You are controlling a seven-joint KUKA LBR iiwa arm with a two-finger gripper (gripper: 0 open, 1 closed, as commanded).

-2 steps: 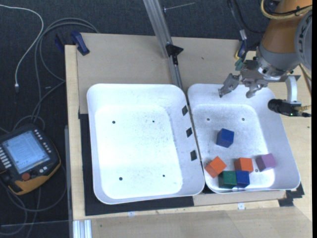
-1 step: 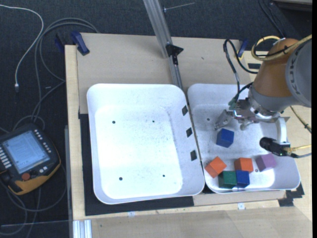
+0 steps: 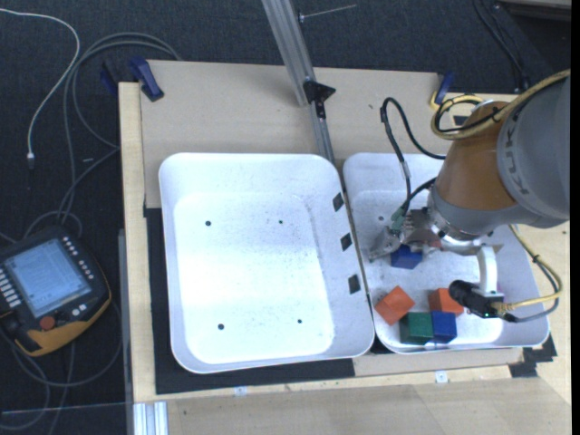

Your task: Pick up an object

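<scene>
In the right bin [image 3: 517, 243], toward its middle, my jaws [image 3: 405, 243] hang low over a small blue block [image 3: 406, 259]; whether they are open or closed I cannot tell. I judge this the reach-and-grasp step, the next move calling for a sure closing on the block before lifting. The block looks squat, without any clear long axis. Near the surface's front edge lie an orange block [image 3: 394, 304], a green one [image 3: 419, 326] and more.

- The grey arm with orange band [image 3: 494, 166] is cut off by the right edge.
- It hides part of the right-hand shallow white bin [image 3: 372, 175].
- The small blue block [image 3: 407, 258] is partly covered by the gripper [image 3: 408, 234].
</scene>
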